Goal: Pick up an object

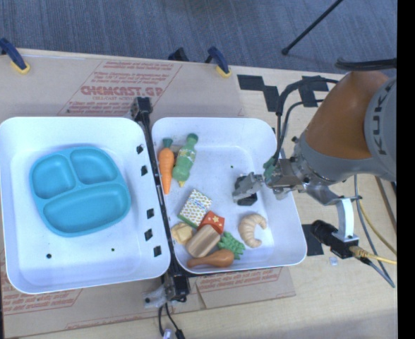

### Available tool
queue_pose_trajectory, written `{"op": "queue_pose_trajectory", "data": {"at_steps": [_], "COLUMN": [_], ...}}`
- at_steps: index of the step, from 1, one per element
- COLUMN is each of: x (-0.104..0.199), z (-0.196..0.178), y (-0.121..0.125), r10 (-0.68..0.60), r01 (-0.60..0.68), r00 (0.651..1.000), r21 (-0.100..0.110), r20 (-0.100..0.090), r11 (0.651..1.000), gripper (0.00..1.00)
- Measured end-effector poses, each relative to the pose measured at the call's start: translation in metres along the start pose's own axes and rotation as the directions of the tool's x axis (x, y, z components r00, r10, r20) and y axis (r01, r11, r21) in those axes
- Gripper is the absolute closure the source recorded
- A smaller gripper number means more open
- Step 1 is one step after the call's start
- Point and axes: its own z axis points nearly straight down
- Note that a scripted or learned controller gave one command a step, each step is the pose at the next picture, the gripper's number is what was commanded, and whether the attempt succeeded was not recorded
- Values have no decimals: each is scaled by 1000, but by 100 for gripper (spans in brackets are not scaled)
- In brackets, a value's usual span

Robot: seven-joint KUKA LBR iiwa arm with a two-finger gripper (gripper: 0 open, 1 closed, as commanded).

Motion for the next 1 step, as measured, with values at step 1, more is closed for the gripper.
{"op": "queue_pose_trajectory", "data": {"at_steps": [1], "x": [-5], "z": [122], "y": [81], "r10": [-192], "r01": [192], "r00": [981], "r21": [-18], "r20": [11], "r11": [981], "gripper": [0]}}
